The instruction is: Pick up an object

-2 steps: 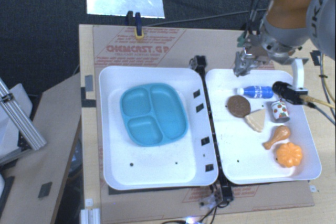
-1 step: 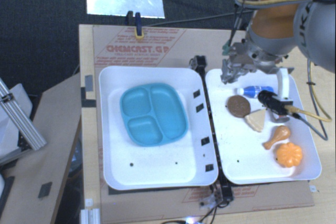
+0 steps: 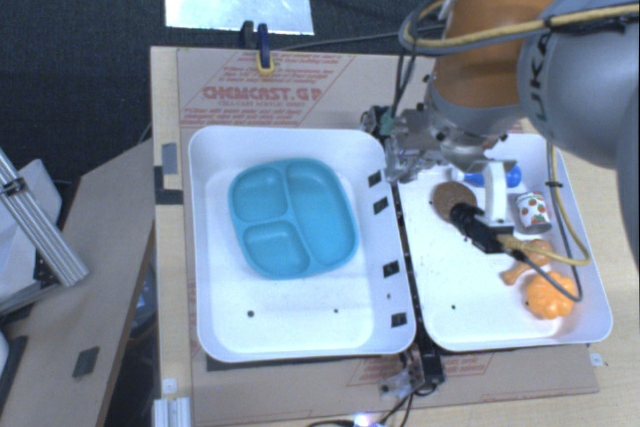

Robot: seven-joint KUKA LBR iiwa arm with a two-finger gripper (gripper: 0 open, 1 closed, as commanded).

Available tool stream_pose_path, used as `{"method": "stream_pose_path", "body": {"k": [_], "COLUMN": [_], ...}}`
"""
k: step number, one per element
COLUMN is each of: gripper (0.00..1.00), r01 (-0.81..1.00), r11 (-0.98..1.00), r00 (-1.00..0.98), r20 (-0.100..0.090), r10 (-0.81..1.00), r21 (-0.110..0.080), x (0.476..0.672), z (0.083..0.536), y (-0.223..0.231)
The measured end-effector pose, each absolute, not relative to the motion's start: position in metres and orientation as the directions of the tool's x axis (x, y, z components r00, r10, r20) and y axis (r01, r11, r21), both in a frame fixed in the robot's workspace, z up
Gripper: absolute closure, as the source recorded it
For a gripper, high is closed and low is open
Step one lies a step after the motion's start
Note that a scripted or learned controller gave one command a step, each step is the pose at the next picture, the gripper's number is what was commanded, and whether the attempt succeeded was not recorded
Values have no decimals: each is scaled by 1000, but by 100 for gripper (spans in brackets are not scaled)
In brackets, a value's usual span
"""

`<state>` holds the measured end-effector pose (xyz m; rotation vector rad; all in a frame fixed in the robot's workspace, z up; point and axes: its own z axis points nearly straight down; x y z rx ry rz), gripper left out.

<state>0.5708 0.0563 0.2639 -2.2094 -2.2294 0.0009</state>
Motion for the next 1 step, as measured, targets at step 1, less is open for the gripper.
{"method": "stream_pose_path", "body": {"k": [1], "gripper": [100], "r01": [1000], "r11": [8], "r00": [-8], "r20": [1], "r10": [1000], "r21": [-2], "x": [540], "z": [245], "y": [98]}}
